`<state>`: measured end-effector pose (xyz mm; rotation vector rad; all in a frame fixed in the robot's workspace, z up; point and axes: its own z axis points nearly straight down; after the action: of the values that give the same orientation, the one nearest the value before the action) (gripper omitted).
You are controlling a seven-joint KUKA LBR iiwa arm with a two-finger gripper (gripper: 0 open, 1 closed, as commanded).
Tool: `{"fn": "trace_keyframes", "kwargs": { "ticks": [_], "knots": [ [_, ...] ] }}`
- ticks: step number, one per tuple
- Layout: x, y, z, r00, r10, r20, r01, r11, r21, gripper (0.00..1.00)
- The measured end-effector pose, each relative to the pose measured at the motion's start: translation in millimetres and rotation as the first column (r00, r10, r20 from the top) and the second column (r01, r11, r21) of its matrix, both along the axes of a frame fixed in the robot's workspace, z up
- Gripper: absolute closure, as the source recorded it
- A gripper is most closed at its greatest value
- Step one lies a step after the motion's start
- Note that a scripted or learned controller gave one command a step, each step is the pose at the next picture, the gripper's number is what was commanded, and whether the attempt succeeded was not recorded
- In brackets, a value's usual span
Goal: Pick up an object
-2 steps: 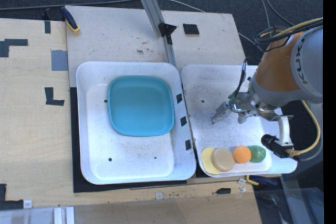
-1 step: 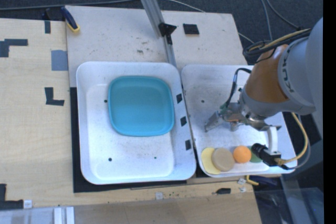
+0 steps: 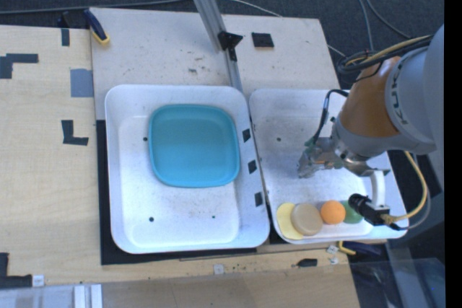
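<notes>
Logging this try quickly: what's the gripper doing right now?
Gripper: low over bare floor of the right bin, nothing seen held; open or shut cannot be told.

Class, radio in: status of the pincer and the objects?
Pincer low over right bin, nothing seen held. Orange ball, tan disc at near edge. Teal plate in left bin.
</notes>
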<state>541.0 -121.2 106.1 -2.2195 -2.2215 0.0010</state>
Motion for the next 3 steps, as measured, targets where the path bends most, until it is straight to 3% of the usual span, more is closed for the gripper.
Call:
{"fn": "trace_keyframes", "kwargs": {
  "ticks": [2, 3],
  "knots": [
    [8.4, -0.7, 123.2, 1.000, 0.000, 0.006, 0.000, 1.000, -0.001, 1.00],
    [8.9, -0.6, 157.2, 1.000, 0.000, 0.004, 0.000, 1.000, -0.001, 1.00]
  ]
}}
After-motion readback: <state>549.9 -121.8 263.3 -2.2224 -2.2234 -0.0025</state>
